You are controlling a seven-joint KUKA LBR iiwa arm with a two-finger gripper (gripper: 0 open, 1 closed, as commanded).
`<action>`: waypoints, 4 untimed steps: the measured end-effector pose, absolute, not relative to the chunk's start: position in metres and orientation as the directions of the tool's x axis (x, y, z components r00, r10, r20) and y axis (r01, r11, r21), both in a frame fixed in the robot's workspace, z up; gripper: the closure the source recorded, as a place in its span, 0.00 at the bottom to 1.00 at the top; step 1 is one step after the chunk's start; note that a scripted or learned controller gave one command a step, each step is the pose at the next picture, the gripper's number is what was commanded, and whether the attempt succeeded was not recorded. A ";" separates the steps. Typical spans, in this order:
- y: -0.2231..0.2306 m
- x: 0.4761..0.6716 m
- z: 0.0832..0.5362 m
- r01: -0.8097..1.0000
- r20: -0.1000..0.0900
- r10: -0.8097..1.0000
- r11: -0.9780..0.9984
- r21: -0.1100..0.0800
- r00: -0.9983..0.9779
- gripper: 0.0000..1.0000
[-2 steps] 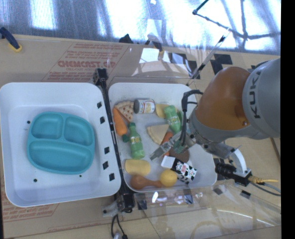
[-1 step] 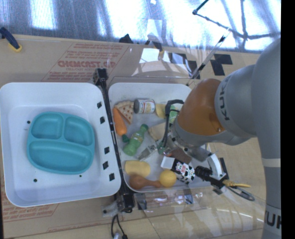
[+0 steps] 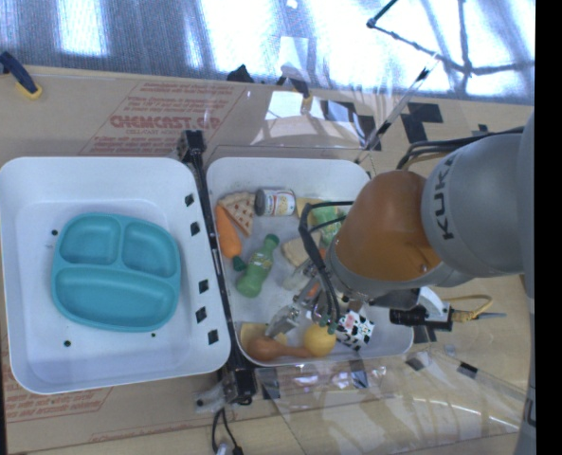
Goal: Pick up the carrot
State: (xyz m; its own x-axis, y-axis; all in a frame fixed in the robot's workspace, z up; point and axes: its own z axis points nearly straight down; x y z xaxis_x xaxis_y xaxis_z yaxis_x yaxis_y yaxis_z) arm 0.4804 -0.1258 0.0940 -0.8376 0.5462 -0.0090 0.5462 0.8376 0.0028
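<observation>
The arm [image 3: 451,216] is reaching in from the right and hanging over the right bin [image 3: 262,171], its orange band [image 3: 383,227] covering the bin's right half. The gripper [image 3: 298,313] is pointing down toward the bin's near edge, its metal fingers [image 3: 282,324] sitting just above a yellow lemon [image 3: 318,339] and an orange-brown piece of food [image 3: 262,348] in the near left corner. Whether the fingers are spread or closed cannot be told, and nothing is visibly sitting between them.

The carrot [image 3: 228,232] is lying against the left wall of the right bin, about midway along it, well apart from the gripper. Just beside it, a green bottle [image 3: 256,269] is lying tilted toward the bin's middle. A small can [image 3: 275,202] is resting near the far edge, next to a slice of pizza [image 3: 240,209]. A black-and-white spotted toy [image 3: 356,329] is lying near the near edge, right of the lemon.

The left bin [image 3: 20,282] is holding a teal divided plate [image 3: 117,271] at its centre.
</observation>
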 end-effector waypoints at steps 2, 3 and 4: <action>-0.123 0.547 0.093 0.369 -0.002 0.369 0.930 0.000 -0.930 0.00; -0.121 0.633 0.139 0.482 -0.008 0.482 0.876 0.000 -0.876 0.00; -0.115 0.553 0.090 0.489 0.007 0.489 0.872 -0.006 -0.872 0.00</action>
